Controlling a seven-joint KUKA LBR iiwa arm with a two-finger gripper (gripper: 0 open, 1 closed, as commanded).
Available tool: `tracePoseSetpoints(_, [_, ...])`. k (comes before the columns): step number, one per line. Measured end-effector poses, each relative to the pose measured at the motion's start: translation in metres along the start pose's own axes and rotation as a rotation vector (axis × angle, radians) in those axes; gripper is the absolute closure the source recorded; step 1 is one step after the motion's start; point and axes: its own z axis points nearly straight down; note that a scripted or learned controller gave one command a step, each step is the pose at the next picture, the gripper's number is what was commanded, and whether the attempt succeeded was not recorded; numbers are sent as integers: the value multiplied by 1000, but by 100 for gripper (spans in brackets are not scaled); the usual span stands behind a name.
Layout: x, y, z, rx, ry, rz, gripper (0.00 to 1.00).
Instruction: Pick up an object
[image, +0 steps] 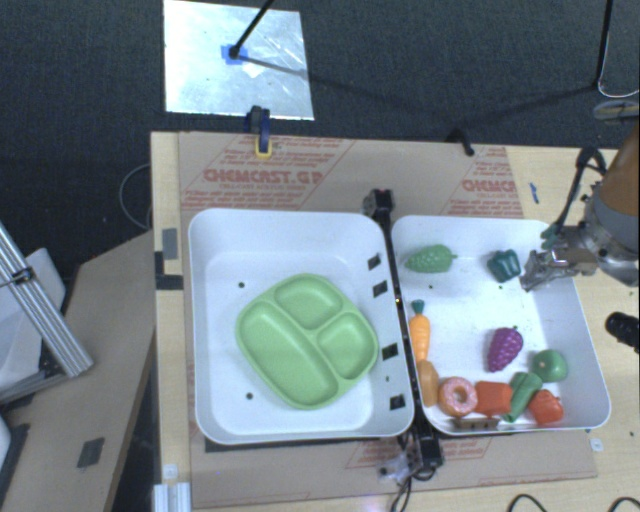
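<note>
Overhead slanted view of the bench (470, 170) with two shallow white bins side by side. The left bin (215, 300) holds a green divided plate (306, 340). The right bin (590, 385) holds toy foods: a green leafy piece (431, 259) near its far-left corner, a small teal pepper (504, 264) near its far edge, a carrot (420, 335) along its left wall, purple grapes (504, 347) at mid-bin, and a cluster at its near edge comprising a pink doughnut (458, 396), red and orange pieces, and a green round piece (549, 365). The hand (542, 268) sits over the right bin's far-right corner; whether it is open or closed cannot be told, and nothing is seen held in it. The nearest candidate is judged to be the teal pepper, lying just beside the hand toward the left bin. The grapes lie farther off toward the near edge, long axis running roughly far-to-near.
</note>
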Motion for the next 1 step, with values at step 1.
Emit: tracePoseSetpoints(1, [47, -18, 11, 2, 1, -1, 100])
